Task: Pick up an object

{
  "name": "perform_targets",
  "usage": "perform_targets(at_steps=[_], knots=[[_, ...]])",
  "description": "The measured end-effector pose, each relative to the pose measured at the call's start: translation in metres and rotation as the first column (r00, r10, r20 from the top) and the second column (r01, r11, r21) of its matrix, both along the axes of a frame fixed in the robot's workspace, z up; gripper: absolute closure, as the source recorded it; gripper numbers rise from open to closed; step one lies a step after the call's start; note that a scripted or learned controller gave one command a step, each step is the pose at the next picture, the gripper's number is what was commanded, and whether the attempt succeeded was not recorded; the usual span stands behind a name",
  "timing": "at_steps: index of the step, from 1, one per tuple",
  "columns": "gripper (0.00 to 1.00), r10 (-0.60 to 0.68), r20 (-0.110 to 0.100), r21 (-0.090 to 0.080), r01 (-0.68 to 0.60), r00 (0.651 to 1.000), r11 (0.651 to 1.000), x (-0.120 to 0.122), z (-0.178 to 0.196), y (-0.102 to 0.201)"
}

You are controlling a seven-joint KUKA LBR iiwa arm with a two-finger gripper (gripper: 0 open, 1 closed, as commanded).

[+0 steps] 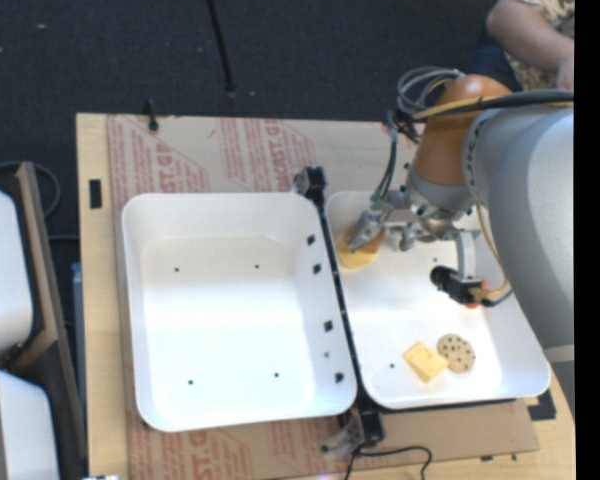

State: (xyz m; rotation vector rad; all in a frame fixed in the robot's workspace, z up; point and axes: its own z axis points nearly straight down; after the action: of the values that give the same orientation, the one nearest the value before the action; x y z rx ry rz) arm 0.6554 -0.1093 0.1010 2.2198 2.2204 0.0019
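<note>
My gripper reaches down into the right bin at its far left corner, close to the wall between the two bins. A yellow-orange rounded object lies right under the gripper's tip and touches it; whether it is gripped is hidden. Near the bin's front, a pale yellow block lies beside a round brown cookie with dark chips, both well apart from the gripper.
The left bin adjoins the right one along a dark seam with black clips. Both bins rest on a cardboard sheet. The grey arm covers the right bin's far right side. A person stands at the top right.
</note>
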Motion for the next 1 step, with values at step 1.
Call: perform_targets(at_steps=[1], knots=[[1.00, 0.000, -0.002, 0.000, 0.000, 1.000, 1.000, -0.0009, 0.0104, -0.0004]])
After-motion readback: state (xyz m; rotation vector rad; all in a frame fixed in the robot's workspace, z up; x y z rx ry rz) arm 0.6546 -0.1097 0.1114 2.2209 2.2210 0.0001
